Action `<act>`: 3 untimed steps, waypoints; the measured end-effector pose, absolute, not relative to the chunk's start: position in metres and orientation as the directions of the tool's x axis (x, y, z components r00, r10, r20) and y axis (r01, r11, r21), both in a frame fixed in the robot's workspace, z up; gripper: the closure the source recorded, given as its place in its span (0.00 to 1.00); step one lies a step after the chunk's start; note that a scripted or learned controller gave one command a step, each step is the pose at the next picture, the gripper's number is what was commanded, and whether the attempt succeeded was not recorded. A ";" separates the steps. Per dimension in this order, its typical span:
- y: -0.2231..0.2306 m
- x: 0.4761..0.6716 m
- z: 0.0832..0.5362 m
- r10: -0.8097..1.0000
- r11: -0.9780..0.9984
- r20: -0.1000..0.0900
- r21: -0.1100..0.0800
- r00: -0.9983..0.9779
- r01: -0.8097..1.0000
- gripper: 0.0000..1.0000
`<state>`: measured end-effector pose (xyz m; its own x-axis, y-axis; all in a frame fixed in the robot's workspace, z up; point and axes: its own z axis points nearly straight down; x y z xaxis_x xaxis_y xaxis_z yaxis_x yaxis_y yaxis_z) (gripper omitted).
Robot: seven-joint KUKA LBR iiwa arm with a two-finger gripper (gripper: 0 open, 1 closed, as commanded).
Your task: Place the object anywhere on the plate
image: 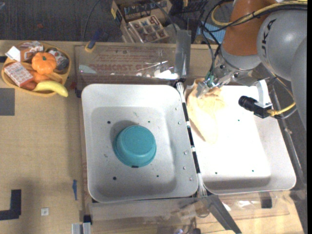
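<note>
The arm [273, 30] enters from the right and bends down over the far left corner of the right bin [243, 165]. Its orange band sits above the wrist, and cables loop around it. The gripper [213, 83] hangs low at that corner, just beside the divide between the two bins. The jaw state cannot be determined: the fingertips are small and blurred against a pale background.

Directly under and in front of the gripper lies a pale cream object [204, 108]. It rests on the floor of the right bin, along the left wall, and runs from the far left corner toward the middle of that wall. Its outline is soft and its kind cannot be identified. Whether the gripper touches it cannot be determined.

The teal plate [135, 145] sits near the centre of the left bin [97, 106], with bare white floor on all sides. The cream object and the plate are in separate bins, well apart.

A small black cylindrical part [252, 105] projects over the far right area of the right bin.

On the bench, near its far left corner, a shallow dish [14, 79] holds toy foods, including an orange pumpkin [43, 62] and a yellow banana [51, 87].
</note>
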<state>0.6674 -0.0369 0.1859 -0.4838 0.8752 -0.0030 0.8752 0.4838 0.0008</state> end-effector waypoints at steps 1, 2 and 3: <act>-0.037 0.669 0.226 0.874 0.485 -0.004 0.003 -0.485 0.874 1.00; 0.006 0.657 0.236 0.617 0.787 -0.002 0.002 -0.787 0.617 1.00; 0.048 0.648 0.241 0.266 0.964 -0.003 0.002 -0.964 0.266 1.00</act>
